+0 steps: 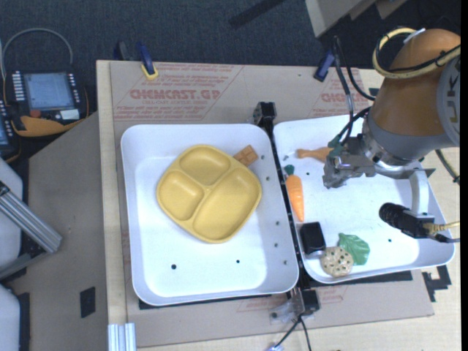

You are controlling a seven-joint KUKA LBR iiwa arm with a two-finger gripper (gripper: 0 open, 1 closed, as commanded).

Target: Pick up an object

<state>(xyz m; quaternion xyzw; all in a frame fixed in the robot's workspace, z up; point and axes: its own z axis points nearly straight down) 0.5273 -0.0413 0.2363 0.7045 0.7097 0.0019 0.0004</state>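
An orange carrot (pixel 295 196) is lying along the right bin's left wall; the claw (pixel 338 172) is hovering nearby, its grip impossible to tell

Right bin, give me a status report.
Gripper low over right bin, nothing seen held. Carrot by divider. Cookie, black block at front.

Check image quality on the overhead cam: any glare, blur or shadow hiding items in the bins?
Camera view: even lighting, white bins bright but not blown out; yellow plate and carrot sharp with soft shadows; the gripper is slightly soft, and the arm covers part of the right bin.
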